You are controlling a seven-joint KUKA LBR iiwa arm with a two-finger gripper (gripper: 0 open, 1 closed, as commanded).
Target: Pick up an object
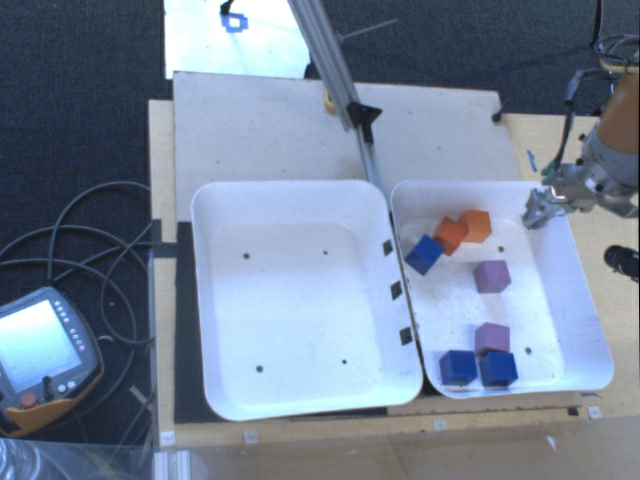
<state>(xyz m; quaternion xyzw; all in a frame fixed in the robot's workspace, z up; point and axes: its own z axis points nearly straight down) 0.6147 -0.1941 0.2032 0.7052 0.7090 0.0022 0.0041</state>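
Observation:
The right bin (585, 313) holds several small blocks. Two orange blocks (463, 230) sit at its far side, with a blue block (424, 254) just left of them. A purple block (491, 276) lies mid-bin. Near the front rim, another purple block (492, 337) sits behind two blue blocks (478, 368). My gripper (540, 211) hangs over the bin's far right corner, right of the orange blocks and apart from them. Nothing shows between its fingers.
The left bin (215, 268) stands beside the right one. A grey metal pole (325, 48) slants down from the top to the gap between the bins. Cables and a teach pendant (40, 363) lie on the floor at left.

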